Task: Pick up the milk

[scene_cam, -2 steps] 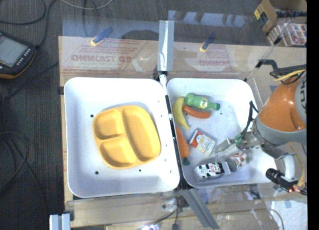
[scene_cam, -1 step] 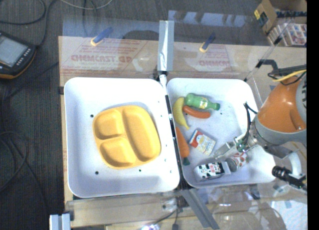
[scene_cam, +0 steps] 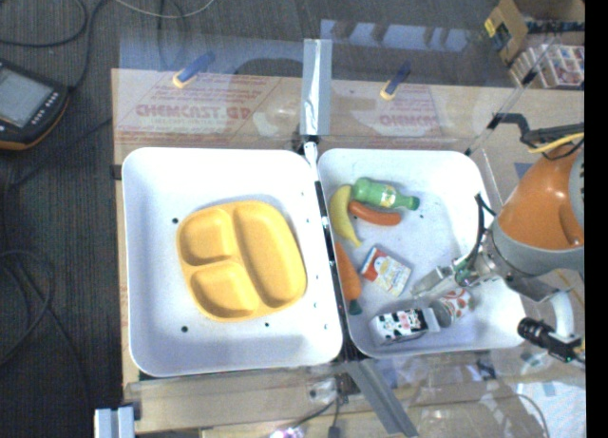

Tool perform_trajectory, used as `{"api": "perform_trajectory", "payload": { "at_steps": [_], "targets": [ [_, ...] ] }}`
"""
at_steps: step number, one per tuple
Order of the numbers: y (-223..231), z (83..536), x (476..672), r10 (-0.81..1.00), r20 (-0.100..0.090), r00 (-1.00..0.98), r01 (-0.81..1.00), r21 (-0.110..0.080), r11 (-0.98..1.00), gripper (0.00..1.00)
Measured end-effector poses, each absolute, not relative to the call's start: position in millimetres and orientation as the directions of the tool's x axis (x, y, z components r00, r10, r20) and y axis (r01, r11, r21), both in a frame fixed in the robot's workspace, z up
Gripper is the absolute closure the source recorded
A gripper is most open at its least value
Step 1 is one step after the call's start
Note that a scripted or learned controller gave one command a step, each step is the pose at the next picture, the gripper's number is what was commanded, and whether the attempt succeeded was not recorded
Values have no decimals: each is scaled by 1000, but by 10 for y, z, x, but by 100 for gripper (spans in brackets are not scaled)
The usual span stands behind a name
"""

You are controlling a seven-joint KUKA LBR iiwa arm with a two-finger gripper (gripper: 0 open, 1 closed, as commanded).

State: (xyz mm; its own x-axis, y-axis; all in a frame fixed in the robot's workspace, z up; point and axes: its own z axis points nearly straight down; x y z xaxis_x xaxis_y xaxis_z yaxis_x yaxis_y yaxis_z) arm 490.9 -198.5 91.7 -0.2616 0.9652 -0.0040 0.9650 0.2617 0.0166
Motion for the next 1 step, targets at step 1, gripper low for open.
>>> {"api": "perform_trajectory", "payload": {
  "at_steps": [1],
  "targets": [
    [-2007,964,4849,935,-3,-356,935,0,356,0]
  ]
}}
